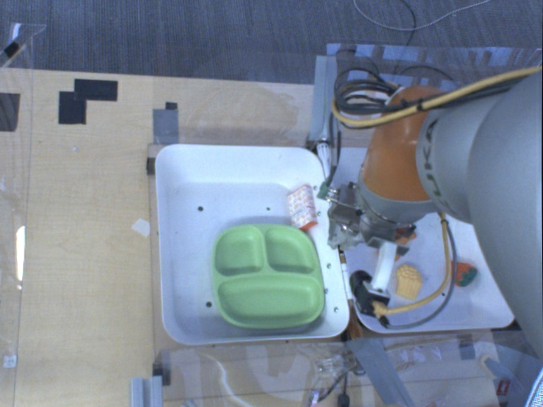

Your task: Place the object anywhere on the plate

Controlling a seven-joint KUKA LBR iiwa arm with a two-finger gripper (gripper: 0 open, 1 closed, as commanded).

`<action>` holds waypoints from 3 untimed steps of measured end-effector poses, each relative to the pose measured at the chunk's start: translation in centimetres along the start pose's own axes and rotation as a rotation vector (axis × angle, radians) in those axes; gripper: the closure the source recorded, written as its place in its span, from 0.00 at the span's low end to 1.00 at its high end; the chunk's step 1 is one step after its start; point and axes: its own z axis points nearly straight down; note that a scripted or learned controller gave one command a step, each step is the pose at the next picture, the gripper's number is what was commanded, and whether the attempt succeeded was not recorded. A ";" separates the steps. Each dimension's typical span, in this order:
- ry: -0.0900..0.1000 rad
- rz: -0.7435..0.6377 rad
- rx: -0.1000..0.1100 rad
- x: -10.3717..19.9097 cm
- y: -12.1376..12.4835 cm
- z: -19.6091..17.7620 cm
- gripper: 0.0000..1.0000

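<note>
I see the gripper (333, 214) at the left bin's (178, 253) right wall; jaw state unclear; packet (300, 206) just beside plate (268, 275); yellow item (409, 282) in right bin (475, 308).

Green plate (268, 276) in left bin (182, 227), small packet (300, 205) just beside its rim.

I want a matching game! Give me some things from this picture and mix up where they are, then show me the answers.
Things:
1. green plate
2. small red and white packet
3. yellow bumpy thing
4. orange and green thing

Places:
A. right bin, near the arm's grey body
B. left bin, taking up its lower middle
C. left bin, just above the plate's top right corner
D. right bin, beside the yellow cable loop

Pairs: 1-B, 2-C, 3-D, 4-A
</note>
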 end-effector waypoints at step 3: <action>0.001 -0.006 0.000 0.1 0.1 -1.0 0.00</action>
